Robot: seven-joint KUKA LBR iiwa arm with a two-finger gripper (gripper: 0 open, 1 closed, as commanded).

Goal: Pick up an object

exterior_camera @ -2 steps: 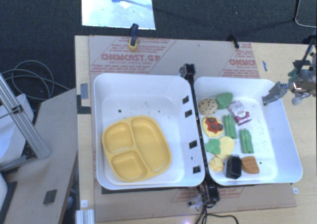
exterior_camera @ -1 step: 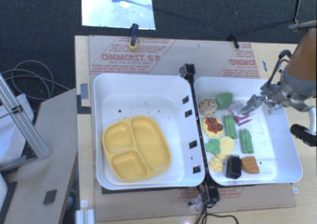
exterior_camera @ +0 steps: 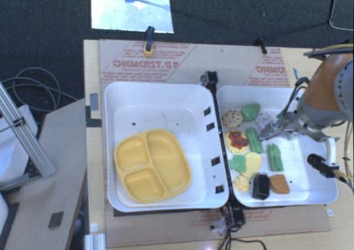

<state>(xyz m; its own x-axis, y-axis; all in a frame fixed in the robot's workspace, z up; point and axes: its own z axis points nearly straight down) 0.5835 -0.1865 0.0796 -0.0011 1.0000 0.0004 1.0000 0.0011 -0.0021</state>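
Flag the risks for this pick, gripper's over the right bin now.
1. Clutter: the gripper hangs over tightly packed toy food, with a green pod and the pizza slice side by side, so it may nudge or catch two pieces.
2. The pieces look flat and lie low on the right bin floor, so a grasp could slip off.

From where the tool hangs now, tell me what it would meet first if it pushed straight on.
Likely the long green piece just beyond the tool, which points leftward over the right bin. Its height above the bin is unclear.
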